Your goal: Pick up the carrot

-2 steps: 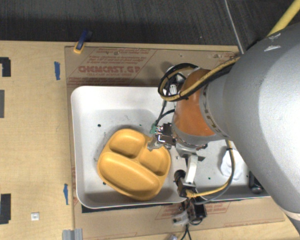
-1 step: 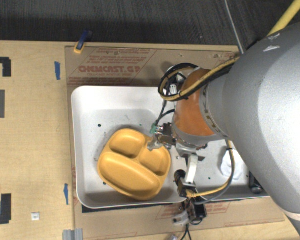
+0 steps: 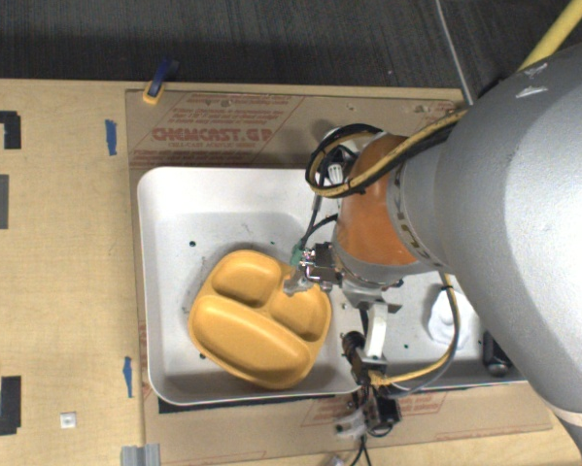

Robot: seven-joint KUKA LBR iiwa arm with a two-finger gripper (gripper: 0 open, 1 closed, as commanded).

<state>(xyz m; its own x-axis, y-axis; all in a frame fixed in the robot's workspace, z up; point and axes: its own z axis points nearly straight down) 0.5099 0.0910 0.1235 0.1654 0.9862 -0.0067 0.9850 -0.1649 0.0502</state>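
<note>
Open white floor along far wall and left wall of bin [image 3: 164, 260]; room to pass there. Centre and near side blocked by big yellow bread-shaped lump [image 3: 256, 318], reaching almost to near rim. Right half of bin crowded by grey arm [image 3: 524, 231] and orange band [image 3: 373, 216], with looped cables [image 3: 334, 158] above. Narrow gap between lump and wrist hardware, further pinched by cable bundle [image 3: 368, 396] at near rim. Small white object [image 3: 440, 320] beside arm, right floor.
</note>
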